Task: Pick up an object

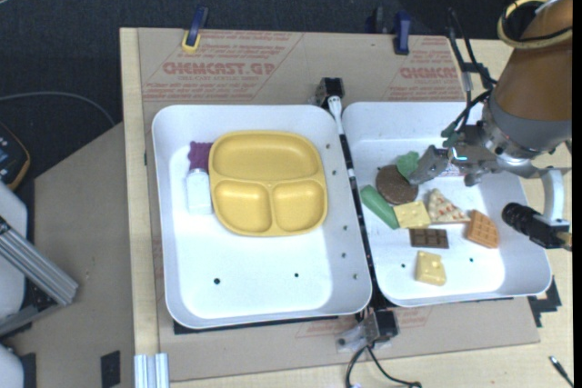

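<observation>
The right bin (509, 282) holds several toy foods: a round brown cookie (396, 184), a small green piece (406, 163), a long green item (378, 205), a yellow cheese slab (411, 214), a pizza slice (446, 207), a waffle (482, 230), a chocolate bar (428, 238) and a yellow wedge (430, 268). My gripper (451, 170) hangs over the bin's upper middle, just right of the cookie and above the pizza slice. Its fingers stand apart, open, with nothing between them.
The left bin (245, 286) carries a yellow divided plate (268, 182), with a purple item (200, 154) and a white bottle (197, 191) at its left side. A black part (532, 224) juts over the right bin's right edge. Clamps sit along the board's far edge.
</observation>
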You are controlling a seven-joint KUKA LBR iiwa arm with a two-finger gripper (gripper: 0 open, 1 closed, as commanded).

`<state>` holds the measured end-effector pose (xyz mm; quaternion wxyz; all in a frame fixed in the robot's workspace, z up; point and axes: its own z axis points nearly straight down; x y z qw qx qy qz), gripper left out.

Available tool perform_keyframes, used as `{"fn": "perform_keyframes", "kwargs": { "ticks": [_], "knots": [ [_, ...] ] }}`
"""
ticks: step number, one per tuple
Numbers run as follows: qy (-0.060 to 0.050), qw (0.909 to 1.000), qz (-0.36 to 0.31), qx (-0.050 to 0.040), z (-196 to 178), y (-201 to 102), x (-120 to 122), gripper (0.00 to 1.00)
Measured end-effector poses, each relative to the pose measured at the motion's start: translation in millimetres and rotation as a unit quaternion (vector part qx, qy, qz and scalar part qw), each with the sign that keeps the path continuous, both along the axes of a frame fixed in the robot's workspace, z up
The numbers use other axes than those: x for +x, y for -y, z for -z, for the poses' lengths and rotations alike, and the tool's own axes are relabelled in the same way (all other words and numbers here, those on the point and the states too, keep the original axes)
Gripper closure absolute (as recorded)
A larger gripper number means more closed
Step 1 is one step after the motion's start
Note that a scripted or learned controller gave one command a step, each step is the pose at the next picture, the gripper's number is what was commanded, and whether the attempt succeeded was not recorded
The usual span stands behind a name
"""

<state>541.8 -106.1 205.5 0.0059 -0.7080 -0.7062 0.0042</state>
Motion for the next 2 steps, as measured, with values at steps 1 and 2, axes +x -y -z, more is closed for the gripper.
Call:
{"fn": "perform_keyframes", "kwargs": {
  "ticks": [1, 2],
  "knots": [
    [0.007, 1.0000, -0.001, -0.0009, -7, 0, 3, 0.00],
    [0.003, 1.0000, -0.001, 0.0000, 56, 3, 1, 0.00]
  ]
}}
